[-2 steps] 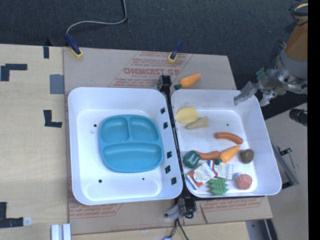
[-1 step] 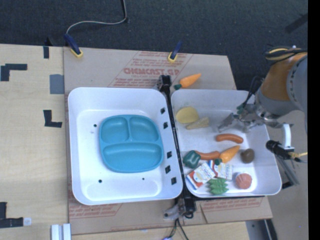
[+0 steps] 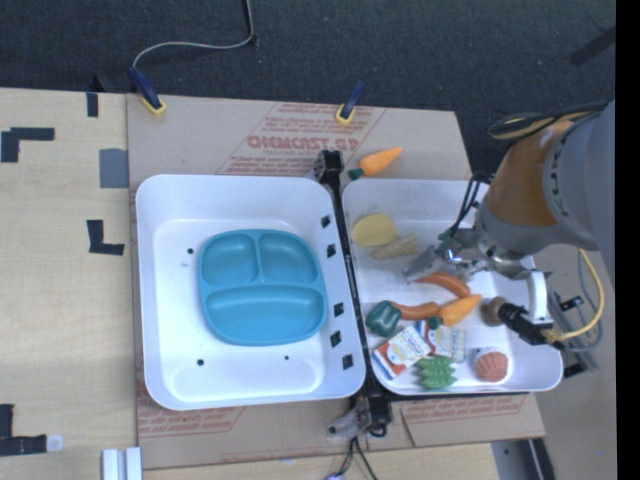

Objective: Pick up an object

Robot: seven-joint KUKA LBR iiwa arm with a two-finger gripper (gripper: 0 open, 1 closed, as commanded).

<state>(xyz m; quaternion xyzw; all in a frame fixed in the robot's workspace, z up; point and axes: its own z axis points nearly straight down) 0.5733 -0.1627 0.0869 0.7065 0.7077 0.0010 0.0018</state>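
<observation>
The orange carrot (image 3: 443, 282) nearest my tool (image 3: 432, 258) lies mid-bin in the right bin (image 3: 520, 380), toward its far half, touching a second carrot (image 3: 455, 309). I judge it light, rigid, smooth plastic, apt to roll; best gripped across its thick middle. My tool hangs just above its far end, fingers spread apart, nothing between them. My arm enters over the bin's right edge, wrist pitched down. The blue tray (image 3: 264, 286) sits in the left bin (image 3: 160, 268).

Blue divided tray (image 3: 264, 286) in left white bin (image 3: 160, 268), yellow clamps (image 3: 351, 107) — cardboard sheet (image 3: 290, 140) beneath
</observation>
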